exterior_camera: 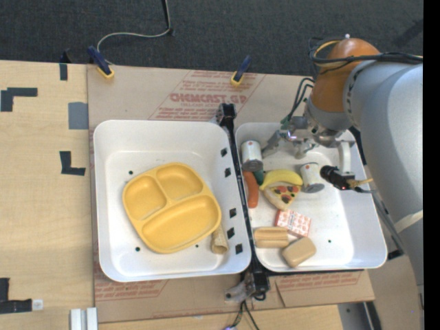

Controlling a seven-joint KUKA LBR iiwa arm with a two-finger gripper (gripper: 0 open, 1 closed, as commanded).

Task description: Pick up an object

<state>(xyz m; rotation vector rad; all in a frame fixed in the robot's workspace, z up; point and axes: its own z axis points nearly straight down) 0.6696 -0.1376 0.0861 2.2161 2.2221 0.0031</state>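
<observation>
Cardboard sheet (199, 95) covers your bench under two white bins, dark carpet behind. Your arm (385, 122) comes in from the right, orange band (340, 74) above the wrist, bent down over the back of the right bin (357, 246). Gripper (297, 137) sits low near that bin's back wall; can't tell how it's set, it's a blur of metal and cables.

Nearest items: small silver can (250, 153) just left of it, yellow banana (282, 178) just in front, pizza slice (282, 195) touching the banana. Farther forward: orange carrot (251, 188) along the divider, pink patterned packet (293, 221), tan bread roll (271, 236), tan rounded block (298, 251).

Left bin (110, 150) has a yellow three-compartment plastic plate (172, 206), smooth and glossy, and a small tan piece (218, 242) at its front right edge.
</observation>
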